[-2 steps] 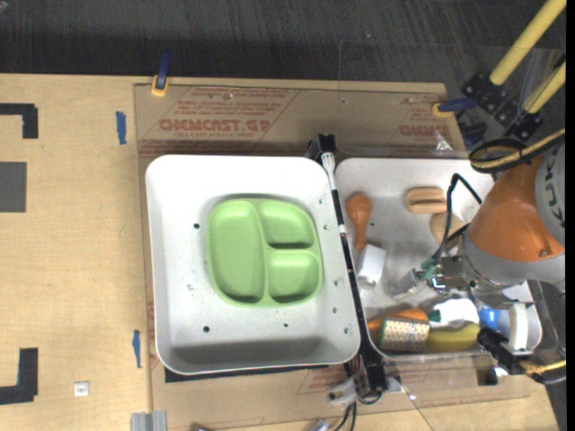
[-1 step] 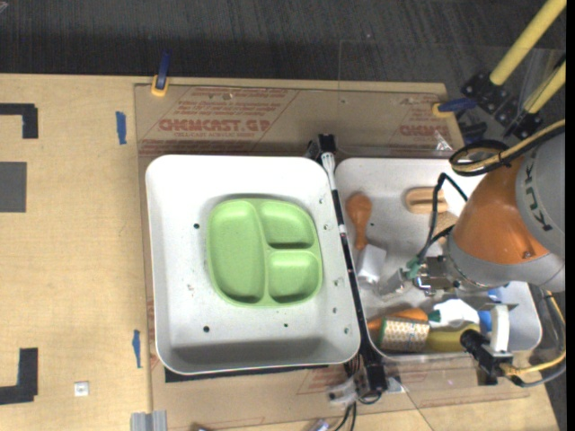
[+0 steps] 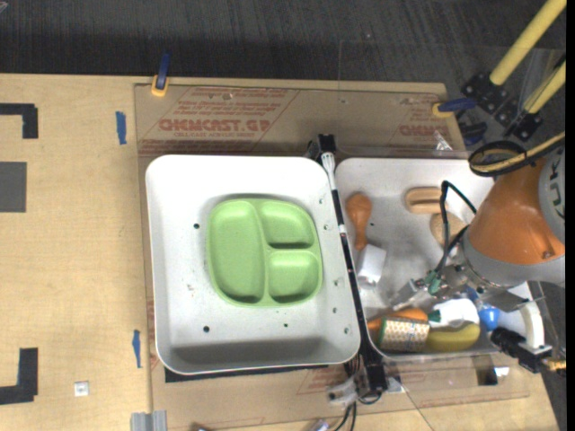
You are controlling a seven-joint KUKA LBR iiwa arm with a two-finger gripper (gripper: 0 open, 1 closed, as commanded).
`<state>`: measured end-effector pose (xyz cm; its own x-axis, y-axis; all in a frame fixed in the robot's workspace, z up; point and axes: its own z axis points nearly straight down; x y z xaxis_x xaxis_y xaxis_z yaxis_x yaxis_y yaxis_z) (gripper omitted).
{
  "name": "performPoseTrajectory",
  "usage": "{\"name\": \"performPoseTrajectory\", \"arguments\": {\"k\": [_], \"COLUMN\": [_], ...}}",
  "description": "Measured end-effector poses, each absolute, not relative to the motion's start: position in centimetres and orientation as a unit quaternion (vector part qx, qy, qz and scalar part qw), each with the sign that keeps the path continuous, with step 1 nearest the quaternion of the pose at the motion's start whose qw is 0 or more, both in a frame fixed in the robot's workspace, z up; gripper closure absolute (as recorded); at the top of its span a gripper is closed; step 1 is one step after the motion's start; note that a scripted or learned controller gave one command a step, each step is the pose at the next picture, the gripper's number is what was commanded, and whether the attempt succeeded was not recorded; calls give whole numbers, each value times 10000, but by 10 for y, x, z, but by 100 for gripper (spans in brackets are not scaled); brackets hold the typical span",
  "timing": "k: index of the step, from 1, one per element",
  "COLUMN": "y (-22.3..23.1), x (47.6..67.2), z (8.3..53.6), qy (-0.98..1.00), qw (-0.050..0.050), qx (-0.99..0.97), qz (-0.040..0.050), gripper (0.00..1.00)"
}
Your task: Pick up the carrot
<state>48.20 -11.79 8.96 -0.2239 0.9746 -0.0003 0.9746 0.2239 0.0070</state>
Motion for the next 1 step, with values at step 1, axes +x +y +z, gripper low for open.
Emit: {"name": "performPoseTrajectory", "arguments": {"k": [1], "y": [-117], "x": [485], "z": [89], "qy": [6330], "qw": [95], "qx": [7741], "qz": [56], "gripper": [0]}}
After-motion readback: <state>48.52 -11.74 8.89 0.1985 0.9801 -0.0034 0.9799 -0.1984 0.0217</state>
